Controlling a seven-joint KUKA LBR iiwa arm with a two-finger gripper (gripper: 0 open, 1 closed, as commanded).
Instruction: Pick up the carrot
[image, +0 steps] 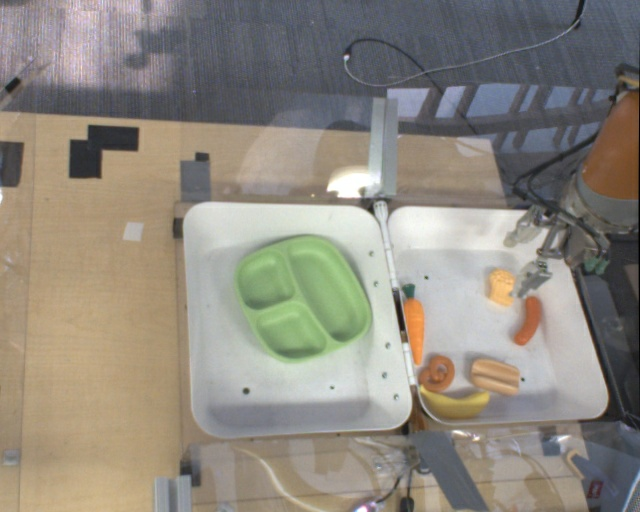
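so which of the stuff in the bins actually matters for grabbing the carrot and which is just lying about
Matters for the job:
- carrot, lying along the left wall of the right bin
- claw, over the right bin's upper right part

Just lying about:
- green divided plate in the left bin
- sausage
- yellow chunk
- hot dog bun
- banana
- orange round piece

Single fixed cam, mounted above the bench, looking down at a slant, top of frame is the far side. Far enough out to frame both white bins whole: left bin and right bin, divider roughly mid-frame. Gripper enters from frame right, arm cropped at that edge; relative to it, the right bin sits directly under, the left bin well off to its far side. Bench top and dark floor show beyond. No second view, no overlap.
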